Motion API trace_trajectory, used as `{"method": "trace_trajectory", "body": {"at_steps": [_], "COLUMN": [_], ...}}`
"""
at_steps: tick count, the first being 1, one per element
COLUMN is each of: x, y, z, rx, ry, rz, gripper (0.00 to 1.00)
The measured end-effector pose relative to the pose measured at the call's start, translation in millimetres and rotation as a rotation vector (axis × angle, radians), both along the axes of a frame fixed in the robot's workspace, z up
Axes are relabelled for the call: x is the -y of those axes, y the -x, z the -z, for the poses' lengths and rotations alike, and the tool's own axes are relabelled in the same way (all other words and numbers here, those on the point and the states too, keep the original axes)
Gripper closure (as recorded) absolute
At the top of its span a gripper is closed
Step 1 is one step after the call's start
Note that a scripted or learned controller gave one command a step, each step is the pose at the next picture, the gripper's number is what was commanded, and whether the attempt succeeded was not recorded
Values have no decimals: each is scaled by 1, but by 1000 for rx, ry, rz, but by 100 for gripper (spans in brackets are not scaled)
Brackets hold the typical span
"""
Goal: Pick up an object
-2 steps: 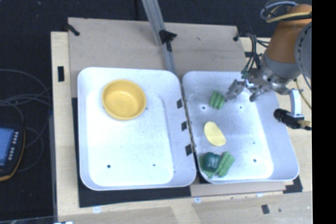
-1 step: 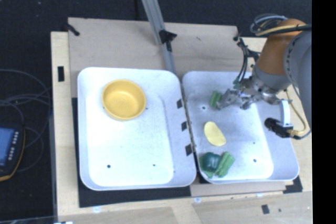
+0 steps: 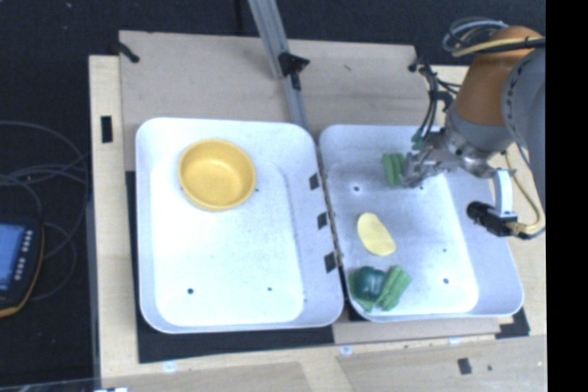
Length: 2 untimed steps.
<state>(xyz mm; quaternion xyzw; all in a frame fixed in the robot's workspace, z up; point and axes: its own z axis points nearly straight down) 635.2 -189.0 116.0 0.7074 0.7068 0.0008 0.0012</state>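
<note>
My gripper (image 3: 416, 172) hangs low over the back of the right bin (image 3: 459, 289), its tip right beside a small green object (image 3: 394, 167) near the bin's rear wall. Whether that object sits between the fingers cannot be made out. A pale yellow oval piece (image 3: 375, 234) lies in the middle of the right bin. At that bin's front lie a dark green rounded object (image 3: 367, 283) and a lighter green piece (image 3: 396, 286), touching each other. A yellow bowl (image 3: 217, 173) stands in the back left of the left bin (image 3: 230, 289).
A grey metal post (image 3: 266, 9) slants up from the back of the bench between the two bins. Cables and a black fitting (image 3: 491, 218) hang off the arm over the right bin's right side. A tan board (image 3: 202, 73) lies behind the bins.
</note>
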Motion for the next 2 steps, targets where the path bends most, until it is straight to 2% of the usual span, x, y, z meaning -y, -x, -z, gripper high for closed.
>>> {"method": "trace_trajectory", "body": {"at_steps": [2], "x": [10], "y": [-4], "z": [-125], "rx": [4], "ry": [1], "rz": [-1], "gripper": [100]}}
